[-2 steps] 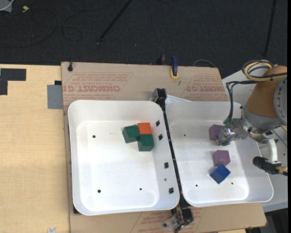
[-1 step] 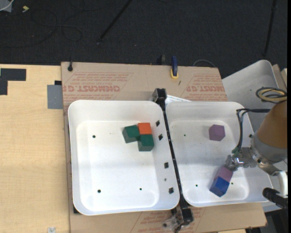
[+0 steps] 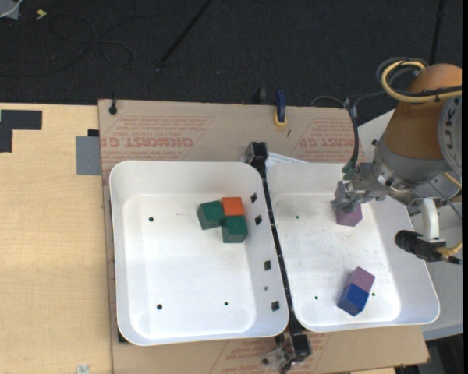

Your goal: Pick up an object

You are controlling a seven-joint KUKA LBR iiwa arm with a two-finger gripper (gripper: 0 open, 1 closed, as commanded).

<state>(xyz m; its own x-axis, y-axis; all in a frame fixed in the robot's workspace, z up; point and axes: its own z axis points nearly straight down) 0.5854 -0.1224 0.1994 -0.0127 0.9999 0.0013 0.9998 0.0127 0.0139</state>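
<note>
The robot's grey metal arm carries a broad orange rounded band above its wrist. A yellowish looped cable curls beside the band. 1 dark grey 2-finger gripper ends it, with a black cylindrical fitting alongside.

arm: cut off by the picture's right side; only the orange band and grey wrist are seen.
gripper: its fingertips merge with the top of the purple block; whether they grip it cannot be told.
purple block: upper part covered by the gripper.
green block: partly covered by the orange block on it.
cardboard print: too faint to read.
</note>
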